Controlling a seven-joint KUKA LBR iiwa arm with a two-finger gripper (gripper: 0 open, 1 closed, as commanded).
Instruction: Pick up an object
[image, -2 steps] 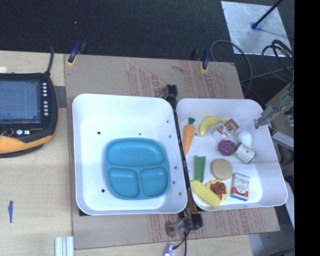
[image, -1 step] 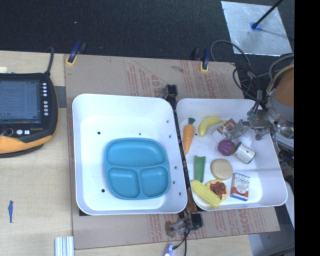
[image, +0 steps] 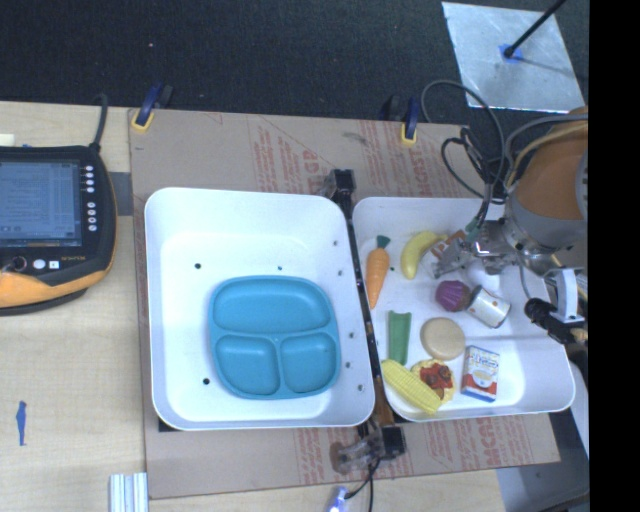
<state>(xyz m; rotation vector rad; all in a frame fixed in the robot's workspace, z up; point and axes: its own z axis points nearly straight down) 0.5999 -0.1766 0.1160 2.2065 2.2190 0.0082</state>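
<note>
The right bin holds several toy foods. A carrot lies near its left wall and a yellow banana sits beside it. A purple onion lies mid-bin, next to a small silver can. Below them are a green pepper strip, a round bun, a corn cob, a pizza slice and a small carton. My gripper hangs low over the bin's upper middle, just right of the banana and above the onion.
The left bin holds a blue three-compartment plate. A tablet-like pendant lies on the bench at far left. The arm's orange band and cables stand over the right bin's upper right corner.
</note>
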